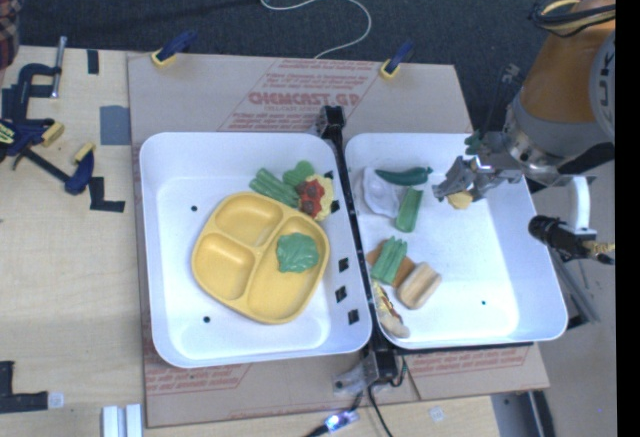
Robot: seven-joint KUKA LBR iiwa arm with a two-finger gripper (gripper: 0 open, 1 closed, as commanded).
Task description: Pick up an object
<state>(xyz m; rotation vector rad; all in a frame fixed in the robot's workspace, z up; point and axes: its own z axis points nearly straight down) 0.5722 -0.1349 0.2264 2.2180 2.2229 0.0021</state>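
My gripper (458, 189) hangs over the upper middle of the right bin (520, 255), reaching in from the right. A small yellow-orange piece (460, 200) sits between its fingertips, and the fingers are shut on it. Left of the gripper lie a dark green pepper (404, 175), a white crumpled item (379, 192) and a light green stick (408, 210). Lower in the same bin are a green bundle (388, 259), a tan bread roll (419, 285) and a yellowish item (389, 317) at the bin's front left corner.
The left bin (170, 225) bears a yellow divided plate (245, 270) with a green leafy piece (298, 252) on it. Green beans (272, 186), a green floret (300, 172) and a red toy (313, 193) lie behind the plate. Clamps stand at the far left.
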